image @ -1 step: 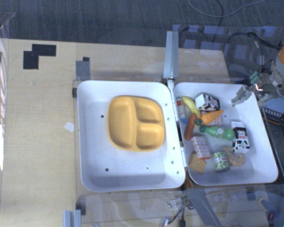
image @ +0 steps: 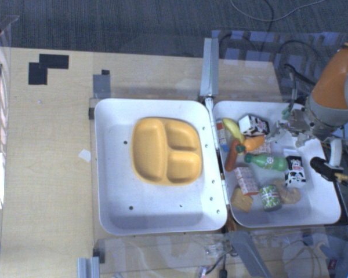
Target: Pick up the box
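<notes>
Box (image: 246, 181), pinkish, flat in right bin (image: 330, 213)

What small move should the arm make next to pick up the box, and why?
Probably shift the hand from the right bin's far right side toward the box, then lower. The box lies flat near the middle of that bin, hemmed in by a can and a green bottle, and nothing grips it.
</notes>
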### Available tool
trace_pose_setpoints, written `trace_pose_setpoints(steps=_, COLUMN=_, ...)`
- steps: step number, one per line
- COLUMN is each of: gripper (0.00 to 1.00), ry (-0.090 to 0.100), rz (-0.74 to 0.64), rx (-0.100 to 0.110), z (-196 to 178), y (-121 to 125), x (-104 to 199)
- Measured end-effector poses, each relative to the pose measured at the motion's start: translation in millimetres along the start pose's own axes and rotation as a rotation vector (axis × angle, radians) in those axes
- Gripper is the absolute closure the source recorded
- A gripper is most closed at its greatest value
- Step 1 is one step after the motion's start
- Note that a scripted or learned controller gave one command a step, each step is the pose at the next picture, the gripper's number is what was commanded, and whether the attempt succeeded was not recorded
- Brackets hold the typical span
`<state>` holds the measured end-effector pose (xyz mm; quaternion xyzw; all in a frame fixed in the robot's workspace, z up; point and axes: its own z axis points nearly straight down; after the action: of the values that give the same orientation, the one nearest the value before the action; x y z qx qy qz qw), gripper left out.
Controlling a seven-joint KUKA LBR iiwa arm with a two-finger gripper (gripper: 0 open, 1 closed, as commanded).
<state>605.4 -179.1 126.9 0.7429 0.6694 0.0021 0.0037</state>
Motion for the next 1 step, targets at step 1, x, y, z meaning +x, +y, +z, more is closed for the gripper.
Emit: trace_pose_setpoints(steps=1, gripper=0.0, ry=0.0, rz=0.176, rx=0.001, z=-120.1, y=-5.9, x=24.3)
